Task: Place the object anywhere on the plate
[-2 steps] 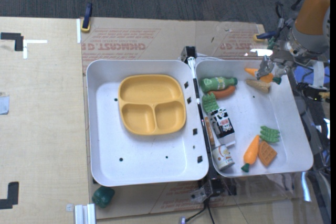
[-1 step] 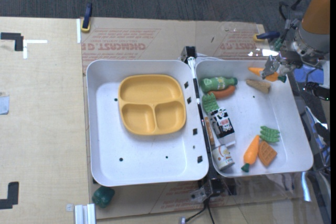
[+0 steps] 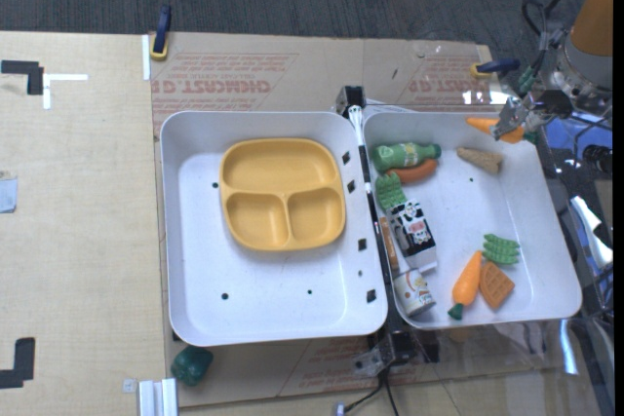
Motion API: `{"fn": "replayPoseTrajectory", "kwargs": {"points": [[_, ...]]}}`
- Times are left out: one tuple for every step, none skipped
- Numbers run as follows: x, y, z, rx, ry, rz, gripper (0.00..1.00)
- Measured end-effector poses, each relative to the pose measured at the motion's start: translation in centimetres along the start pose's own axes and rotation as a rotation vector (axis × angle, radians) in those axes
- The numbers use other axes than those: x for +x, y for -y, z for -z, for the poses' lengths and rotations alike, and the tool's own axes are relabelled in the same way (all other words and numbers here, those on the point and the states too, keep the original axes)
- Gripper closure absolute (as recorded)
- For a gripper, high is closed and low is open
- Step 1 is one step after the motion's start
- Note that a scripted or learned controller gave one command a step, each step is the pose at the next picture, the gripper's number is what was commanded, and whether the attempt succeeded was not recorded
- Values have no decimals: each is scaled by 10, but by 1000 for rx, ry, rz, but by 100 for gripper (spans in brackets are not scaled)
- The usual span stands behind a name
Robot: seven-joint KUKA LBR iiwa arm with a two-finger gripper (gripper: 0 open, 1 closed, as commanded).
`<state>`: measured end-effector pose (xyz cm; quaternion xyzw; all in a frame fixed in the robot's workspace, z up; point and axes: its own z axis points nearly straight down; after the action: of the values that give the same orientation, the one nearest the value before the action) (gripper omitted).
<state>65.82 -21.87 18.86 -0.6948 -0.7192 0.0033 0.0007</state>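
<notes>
Camera view: both bins seen from above at a slant.
Left bin point(image 3: 195, 307): holds a yellow divided plate point(image 3: 284, 193), three compartments, lying flat in the upper half.
Right bin point(image 3: 546, 239): holds the loose items.
Arm: enters at the upper right; the gripper point(image 3: 514, 124) sits at the right bin's upper right corner.
Jaws: closed on an orange piece point(image 3: 485, 125).
Orange piece, axis: long axis runs roughly left to right, its narrow end pointing left, away from the gripper.
Orange piece, position: its right end lies between the fingertips, the rest sticks out to the left over the bin's top rim; well apart from the plate.
Bottle point(image 3: 406, 154): green, lying on its side near the divider, neck to the right.
Brown wedge point(image 3: 480, 160): just below the gripper.
Carrot point(image 3: 466, 283): lower right area, leafy end down, beside an orange cracker point(image 3: 495, 286).
Carton point(image 3: 416, 229): black and white, along the divider.
</notes>
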Motion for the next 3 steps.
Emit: {"fn": "replayPoseTrajectory", "kwargs": {"points": [[-3,-1,-3,-7,0,268,100],[-2,-2,-4,-7,2,422,100],[-2,-2,-13,-7,2,434,100]]}}
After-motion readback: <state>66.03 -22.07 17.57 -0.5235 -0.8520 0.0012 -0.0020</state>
